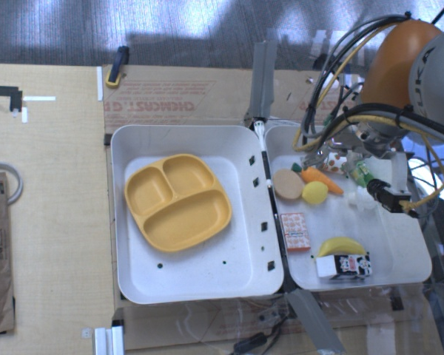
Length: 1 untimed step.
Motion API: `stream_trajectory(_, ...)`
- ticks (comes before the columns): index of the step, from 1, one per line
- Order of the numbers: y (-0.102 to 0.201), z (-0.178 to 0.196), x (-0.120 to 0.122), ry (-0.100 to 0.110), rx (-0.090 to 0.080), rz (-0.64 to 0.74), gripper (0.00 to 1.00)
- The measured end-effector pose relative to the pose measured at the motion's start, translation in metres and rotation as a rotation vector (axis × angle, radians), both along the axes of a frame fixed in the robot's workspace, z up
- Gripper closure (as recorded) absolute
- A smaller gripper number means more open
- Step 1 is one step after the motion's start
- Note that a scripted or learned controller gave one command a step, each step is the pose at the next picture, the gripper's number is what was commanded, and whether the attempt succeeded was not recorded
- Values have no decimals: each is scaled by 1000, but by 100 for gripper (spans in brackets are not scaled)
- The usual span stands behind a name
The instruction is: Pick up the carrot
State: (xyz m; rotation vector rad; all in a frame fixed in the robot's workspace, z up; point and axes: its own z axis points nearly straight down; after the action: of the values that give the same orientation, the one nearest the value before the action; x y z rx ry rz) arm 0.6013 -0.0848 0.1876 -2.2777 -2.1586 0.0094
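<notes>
The carrot (323, 178) lies in the upper left of the right bin (399, 261), touching a yellow lemon (315, 192) beside a tan disc (288, 184). The gripper (327, 154) hangs just above the carrot; its grip cannot be told. A yellow plate (178, 201) sits in the left bin (200, 279).

The yellow divided plate (179, 201) looks like matt plastic; both white bins (200, 287) are smooth plastic; the carrot (322, 179) appears slightly glossy.
</notes>
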Motion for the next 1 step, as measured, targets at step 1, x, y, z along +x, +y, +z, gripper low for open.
stream_trajectory(1, -29, -80, -24, 1, 2, 88, 0)
